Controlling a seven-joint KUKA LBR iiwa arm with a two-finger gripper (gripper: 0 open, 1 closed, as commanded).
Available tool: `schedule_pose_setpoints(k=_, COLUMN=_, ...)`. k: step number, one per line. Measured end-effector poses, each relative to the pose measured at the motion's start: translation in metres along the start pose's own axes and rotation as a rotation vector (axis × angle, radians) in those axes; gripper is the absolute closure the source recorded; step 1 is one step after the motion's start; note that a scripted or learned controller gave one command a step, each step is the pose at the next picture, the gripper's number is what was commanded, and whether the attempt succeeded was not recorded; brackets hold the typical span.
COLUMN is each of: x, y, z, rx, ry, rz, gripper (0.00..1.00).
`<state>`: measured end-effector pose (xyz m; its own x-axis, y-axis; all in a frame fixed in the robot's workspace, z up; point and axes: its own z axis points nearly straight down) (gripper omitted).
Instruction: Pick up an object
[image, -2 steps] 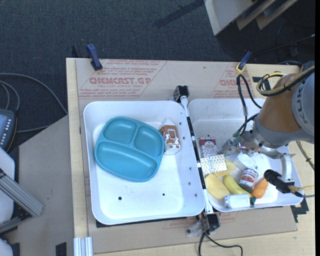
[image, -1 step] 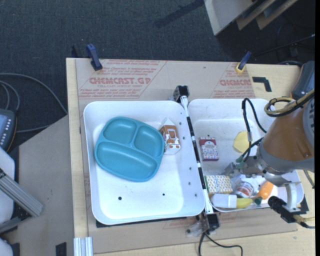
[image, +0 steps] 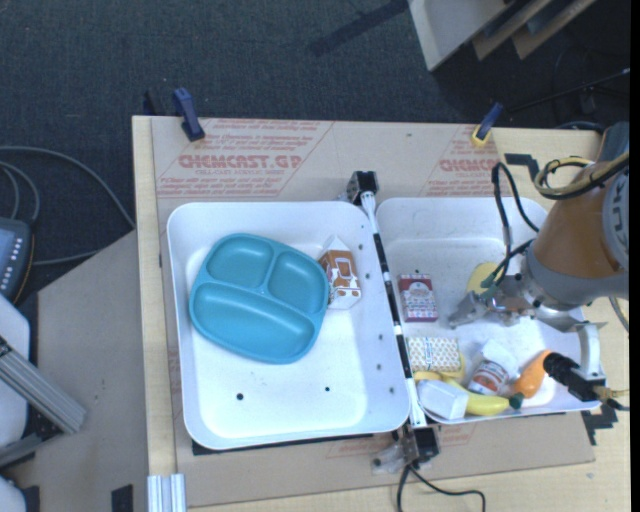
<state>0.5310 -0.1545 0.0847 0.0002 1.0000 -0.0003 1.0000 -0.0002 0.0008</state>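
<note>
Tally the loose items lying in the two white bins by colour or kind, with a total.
Blue divided plastic plate: 1
Small orange-and-white carton: 1
Red-and-white small packet: 1
Patterned square packet: 1
Yellow banana: 1
Orange carrot: 1
Small jar with red label: 1
White block: 1
Total: 8, not counting anything hidden under the arm.

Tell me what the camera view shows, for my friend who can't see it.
A grey and orange robot arm reaches from the right over the right bin, which holds a banana, a carrot, a red box and other small things. The left bin holds a blue divided plate.
</note>
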Motion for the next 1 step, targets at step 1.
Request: schedule_pose_setpoints(k=1, x=-0.0649, y=0.0699, z=-0.0003, rx=0.002, ry=0.009, rz=-0.004, gripper=0.0)
